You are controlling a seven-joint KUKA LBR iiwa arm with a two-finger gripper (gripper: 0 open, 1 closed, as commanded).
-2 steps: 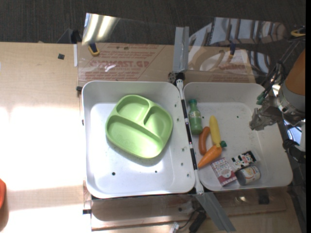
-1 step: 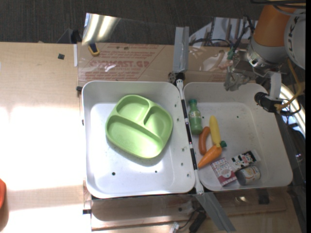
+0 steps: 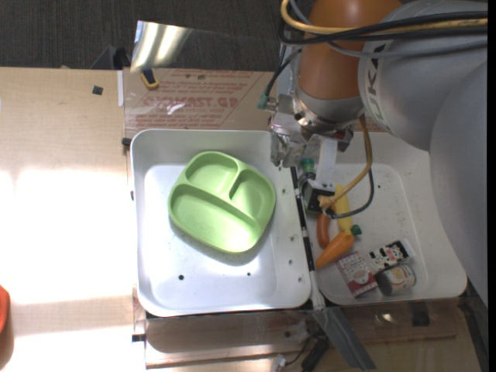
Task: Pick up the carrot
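A light wooden table (image 3: pixel 54 208) is taking up the left side of the view. Strong light is falling across it in a wide bright band, so the wood is looking almost white there. Behind the table, along the top, a dark floor (image 3: pixel 116 6) with a fine ribbed texture is showing. A flat cardboard sheet (image 3: pixel 194 99) with faded red print is lying at the back edge of the table, and clear tape is shining on it. A shiny metal piece (image 3: pixel 159 45) is reflecting the light at the sheet's upper left corner. A small dark object (image 3: pixel 97 91) is sitting on the wood near it. An orange-red thing (image 3: pixel 3 316) is showing at the left edge, cut off.
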